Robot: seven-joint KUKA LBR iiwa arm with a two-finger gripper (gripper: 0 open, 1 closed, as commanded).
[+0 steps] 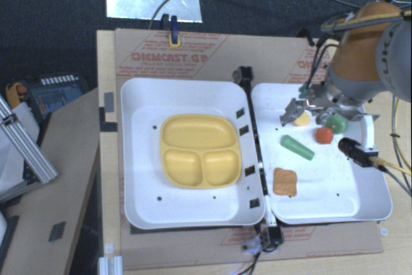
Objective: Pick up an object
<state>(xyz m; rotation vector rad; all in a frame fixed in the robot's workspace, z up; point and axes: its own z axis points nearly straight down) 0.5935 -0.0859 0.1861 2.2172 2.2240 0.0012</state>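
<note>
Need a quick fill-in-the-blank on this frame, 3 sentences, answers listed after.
1. The yellow divided tray sits in the ____ bin.
2. The green cylinder lies in the ____ bin.
3. The tray has ____ compartments.

Answers: left; right; three

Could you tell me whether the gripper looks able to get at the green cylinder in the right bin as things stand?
Probably yes. The green cylinder lies flat on bare bin floor, apart from the red ball and the brown piece, with nothing over it. The gripper hangs close by.
</note>
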